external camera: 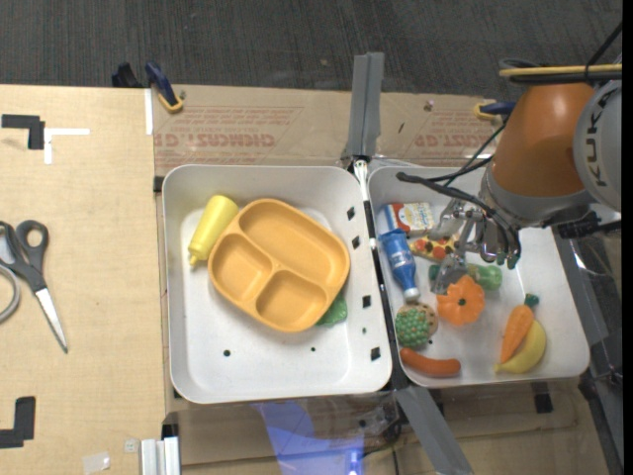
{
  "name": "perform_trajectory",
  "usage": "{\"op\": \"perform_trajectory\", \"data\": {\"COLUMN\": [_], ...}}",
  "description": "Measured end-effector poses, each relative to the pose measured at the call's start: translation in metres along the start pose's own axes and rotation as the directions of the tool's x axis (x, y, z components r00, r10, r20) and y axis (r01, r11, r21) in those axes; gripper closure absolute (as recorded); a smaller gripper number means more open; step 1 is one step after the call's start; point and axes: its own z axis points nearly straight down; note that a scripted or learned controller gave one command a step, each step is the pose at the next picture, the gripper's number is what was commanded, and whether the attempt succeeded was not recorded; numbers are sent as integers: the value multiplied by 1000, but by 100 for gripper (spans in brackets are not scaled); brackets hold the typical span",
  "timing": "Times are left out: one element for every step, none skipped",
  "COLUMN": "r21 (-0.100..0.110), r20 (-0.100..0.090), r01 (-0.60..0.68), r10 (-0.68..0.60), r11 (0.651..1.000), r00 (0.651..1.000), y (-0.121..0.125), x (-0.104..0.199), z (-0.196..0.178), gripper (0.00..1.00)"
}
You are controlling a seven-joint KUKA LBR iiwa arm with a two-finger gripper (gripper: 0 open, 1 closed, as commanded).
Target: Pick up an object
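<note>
The right bin [569, 354] holds several toy foods: a blue bottle [398, 256], an orange pumpkin [461, 302], a carrot [514, 331], a banana [529, 350], a red sausage [430, 364], a round green-rimmed piece [415, 323] and a white packet [412, 215]. My gripper [453, 257] hangs low over the middle of this bin, just above the pumpkin, with a small yellow and red piece [431, 246] at its left. The fingers point down into the clutter. I see nothing clearly between them.
The left bin [198, 364] holds a yellow divided tray [278, 263], a yellow bottle [212, 228] and a green item [334, 312] peeking from under the tray. Scissors [35, 275] lie on the wooden bench at far left. A grey divider bar [364, 107] rises between the bins.
</note>
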Motion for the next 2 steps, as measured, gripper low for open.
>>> {"op": "perform_trajectory", "data": {"r21": [-2,0], "r20": [8,8], "r01": [-37,30], "r10": [37,-30], "r11": [999,1000], "r00": [999,1000], "y": [-25,-28], "x": [7,5], "z": [36,36], "gripper": [0,0]}}
